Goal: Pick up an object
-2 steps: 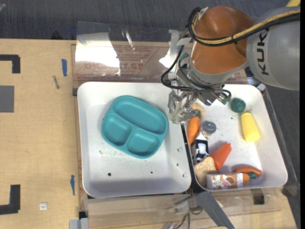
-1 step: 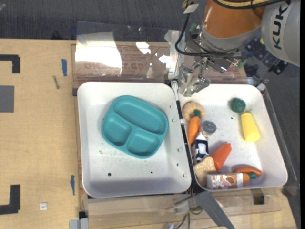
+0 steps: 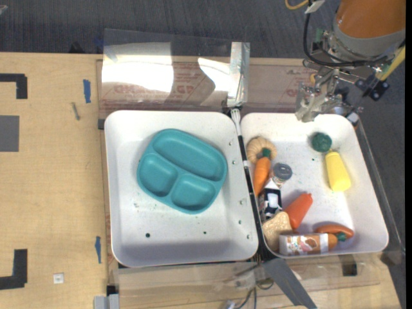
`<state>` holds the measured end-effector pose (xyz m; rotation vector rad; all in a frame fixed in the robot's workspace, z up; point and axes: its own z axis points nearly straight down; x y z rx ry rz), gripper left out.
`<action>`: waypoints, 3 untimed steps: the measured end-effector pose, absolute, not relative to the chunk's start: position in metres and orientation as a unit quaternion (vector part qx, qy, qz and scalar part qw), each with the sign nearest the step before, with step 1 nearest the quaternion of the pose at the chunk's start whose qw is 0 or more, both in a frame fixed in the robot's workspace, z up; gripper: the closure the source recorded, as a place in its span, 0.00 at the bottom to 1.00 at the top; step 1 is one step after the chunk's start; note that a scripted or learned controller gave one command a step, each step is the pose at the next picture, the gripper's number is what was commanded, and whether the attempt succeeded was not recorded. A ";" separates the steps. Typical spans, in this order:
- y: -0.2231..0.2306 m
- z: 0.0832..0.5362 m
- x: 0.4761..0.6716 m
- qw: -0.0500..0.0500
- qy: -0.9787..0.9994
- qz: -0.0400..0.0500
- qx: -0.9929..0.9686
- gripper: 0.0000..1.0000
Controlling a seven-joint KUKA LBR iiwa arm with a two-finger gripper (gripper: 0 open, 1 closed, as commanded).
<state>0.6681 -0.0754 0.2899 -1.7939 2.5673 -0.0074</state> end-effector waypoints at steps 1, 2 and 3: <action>-0.073 0.289 0.668 0.005 0.819 -0.001 -0.574 0.00; -0.121 0.199 0.565 -0.001 0.843 0.002 -0.538 0.00; -0.178 0.103 0.589 0.006 0.799 -0.002 -0.601 0.00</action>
